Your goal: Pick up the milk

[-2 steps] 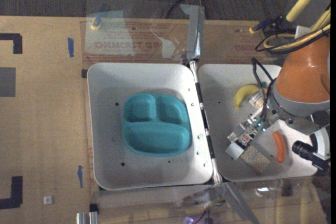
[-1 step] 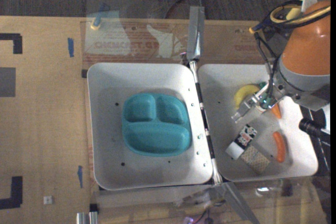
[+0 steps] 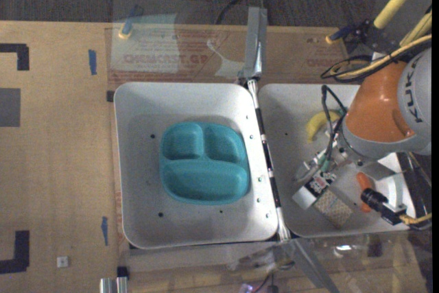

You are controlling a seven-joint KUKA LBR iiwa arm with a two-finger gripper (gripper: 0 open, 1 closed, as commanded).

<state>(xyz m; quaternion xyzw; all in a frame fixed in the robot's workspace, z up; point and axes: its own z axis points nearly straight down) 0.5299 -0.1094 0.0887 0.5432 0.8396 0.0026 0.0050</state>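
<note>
The milk (image 3: 309, 193) is a small white carton with a dark and red printed face. It lies tilted near the front left of the right bin (image 3: 288, 113). My gripper (image 3: 321, 169) hangs just above and behind the carton, under the grey and orange arm (image 3: 381, 116). The gripper is very close to the carton's top edge, and whether it touches I cannot tell.
A yellow banana (image 3: 317, 124) lies at the back of the right bin. A brown speckled block (image 3: 334, 208) sits beside the milk, with an orange item (image 3: 363, 182) to its right. The left bin (image 3: 137, 113) holds a teal divided plate (image 3: 204, 162).
</note>
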